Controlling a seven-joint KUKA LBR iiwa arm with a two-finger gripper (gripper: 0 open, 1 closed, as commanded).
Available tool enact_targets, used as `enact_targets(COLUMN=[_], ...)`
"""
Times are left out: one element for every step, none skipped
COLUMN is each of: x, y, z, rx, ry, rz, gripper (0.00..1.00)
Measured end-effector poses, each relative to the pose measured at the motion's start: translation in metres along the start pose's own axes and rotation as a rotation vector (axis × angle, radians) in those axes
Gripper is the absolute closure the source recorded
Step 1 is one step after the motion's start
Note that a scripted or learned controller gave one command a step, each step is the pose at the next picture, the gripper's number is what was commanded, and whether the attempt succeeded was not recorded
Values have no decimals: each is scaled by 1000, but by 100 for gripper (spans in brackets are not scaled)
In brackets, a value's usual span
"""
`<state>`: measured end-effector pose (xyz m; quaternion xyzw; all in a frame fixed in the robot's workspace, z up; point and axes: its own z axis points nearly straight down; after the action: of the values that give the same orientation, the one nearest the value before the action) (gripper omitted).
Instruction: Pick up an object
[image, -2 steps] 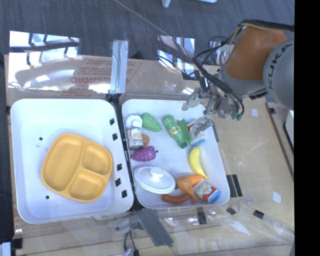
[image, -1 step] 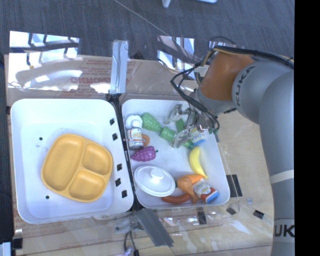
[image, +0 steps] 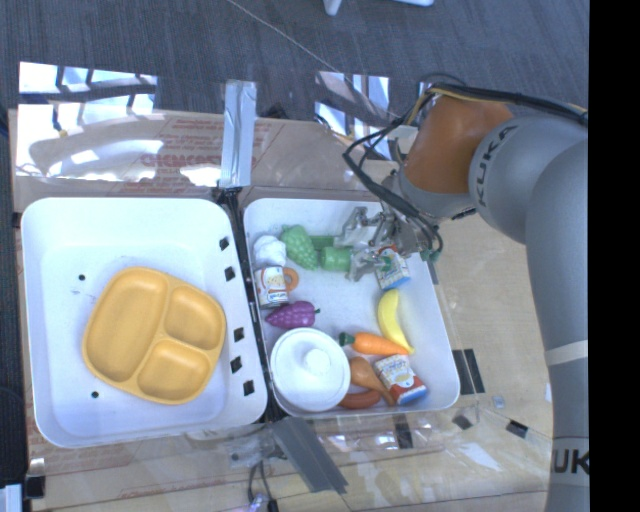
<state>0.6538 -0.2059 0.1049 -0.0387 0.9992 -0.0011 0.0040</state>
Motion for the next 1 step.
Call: enact_targets(x=[0], y=[0], z=[0], rx=[0], ry=[0], rz=[-1], gripper=[0])
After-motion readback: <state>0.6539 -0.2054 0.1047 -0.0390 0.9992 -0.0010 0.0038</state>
